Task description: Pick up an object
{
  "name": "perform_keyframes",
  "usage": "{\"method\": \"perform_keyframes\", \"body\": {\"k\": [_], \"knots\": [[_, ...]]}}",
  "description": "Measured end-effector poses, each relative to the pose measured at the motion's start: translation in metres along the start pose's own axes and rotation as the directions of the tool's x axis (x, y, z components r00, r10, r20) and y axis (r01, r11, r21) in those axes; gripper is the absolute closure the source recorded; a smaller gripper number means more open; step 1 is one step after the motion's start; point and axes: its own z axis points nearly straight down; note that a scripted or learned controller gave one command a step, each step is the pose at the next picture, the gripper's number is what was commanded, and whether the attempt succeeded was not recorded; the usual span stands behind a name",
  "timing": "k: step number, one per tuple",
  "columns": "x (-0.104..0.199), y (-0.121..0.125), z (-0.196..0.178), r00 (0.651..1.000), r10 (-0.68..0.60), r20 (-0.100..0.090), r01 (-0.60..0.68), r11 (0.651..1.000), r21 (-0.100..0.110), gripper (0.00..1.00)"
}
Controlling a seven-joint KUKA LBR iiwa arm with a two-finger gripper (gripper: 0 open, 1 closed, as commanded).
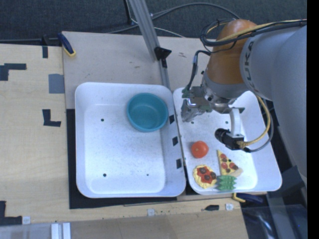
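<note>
Ana: Camera view first. Where is the gripper (188, 114)?

Ben: Over the upper left part of the right bin (264, 176), close to the rim it shares with the left bin (99, 183). The arm (269, 49) comes in from the right, with the orange band (232, 39) above the wrist.

Ana: Clenched or released?

Ben: I cannot tell. The metal end is small and blurred against the white floor, and I see no object in it.

Ana: What could be picked?

Ben: In the right bin, a red tomato-like ball (199, 149) sits below the gripper, apart from it. Nearer the front rim lie a round toy pizza (205, 176), a pizza slice (228, 164) just beside it, and a green leafy piece (226, 184) touching both.

Ana: And the left bin?

Ben: A blue bowl (147, 112), upright, in its upper right corner.

Ana: Any writing?

Ben: Dark letters run along the grey arm casing near the orange band, seen edge-on and cut off. It may be the maker's name, but I cannot read it. Nothing legible on the bins or toys.

Ana: Anything else on the bench?

Ben: Dark tape marks (50, 117) at the left.
</note>
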Motion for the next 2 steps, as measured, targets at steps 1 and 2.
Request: {"method": "perform_keyframes", "body": {"k": [1, 2], "knots": [[0.041, -0.024, -0.008, 1.000, 0.000, 0.000, 0.000, 1.000, 0.000, 1.00], [0.092, -0.037, -0.008, 1.000, -0.001, 0.000, 0.001, 1.000, 0.000, 1.00]]}}
